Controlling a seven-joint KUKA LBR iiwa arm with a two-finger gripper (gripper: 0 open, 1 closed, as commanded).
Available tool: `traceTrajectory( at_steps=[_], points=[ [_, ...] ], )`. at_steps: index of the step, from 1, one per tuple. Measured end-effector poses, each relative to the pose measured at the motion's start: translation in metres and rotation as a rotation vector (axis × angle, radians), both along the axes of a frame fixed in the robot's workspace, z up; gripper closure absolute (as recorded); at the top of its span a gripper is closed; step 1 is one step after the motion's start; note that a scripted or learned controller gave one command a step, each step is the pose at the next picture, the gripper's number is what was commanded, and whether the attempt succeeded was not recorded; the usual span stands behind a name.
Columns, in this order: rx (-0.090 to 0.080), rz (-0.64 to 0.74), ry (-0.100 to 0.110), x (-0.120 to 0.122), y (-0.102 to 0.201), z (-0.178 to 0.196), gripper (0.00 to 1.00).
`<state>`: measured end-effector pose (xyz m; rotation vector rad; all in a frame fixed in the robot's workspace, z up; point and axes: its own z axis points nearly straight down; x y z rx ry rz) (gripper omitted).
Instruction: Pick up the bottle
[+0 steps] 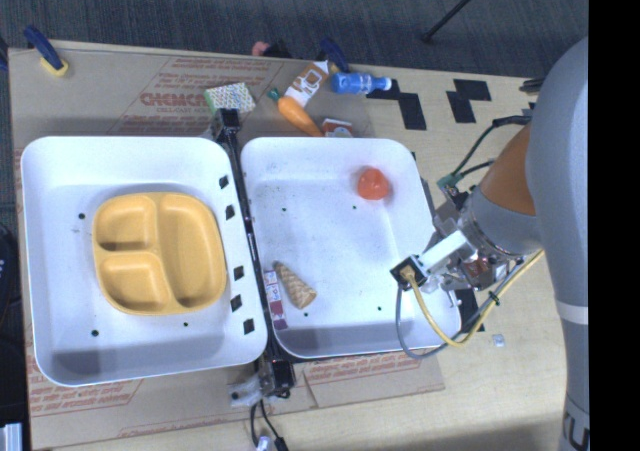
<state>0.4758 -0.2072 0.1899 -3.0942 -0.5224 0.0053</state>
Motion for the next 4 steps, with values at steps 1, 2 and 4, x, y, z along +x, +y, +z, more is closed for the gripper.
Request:
traceTrajectory(
  at_steps=[1,2,4],
  points=[
    [0.004,0.232,0.001,0.0,0.062,0.005,1.0],
    [0.004,0.33,0.001,0.0,-0.004,-0.021,1.0],
    [0.003,0.059,0.002,0.0,-0.003,0.009,1.0]
  ],
)
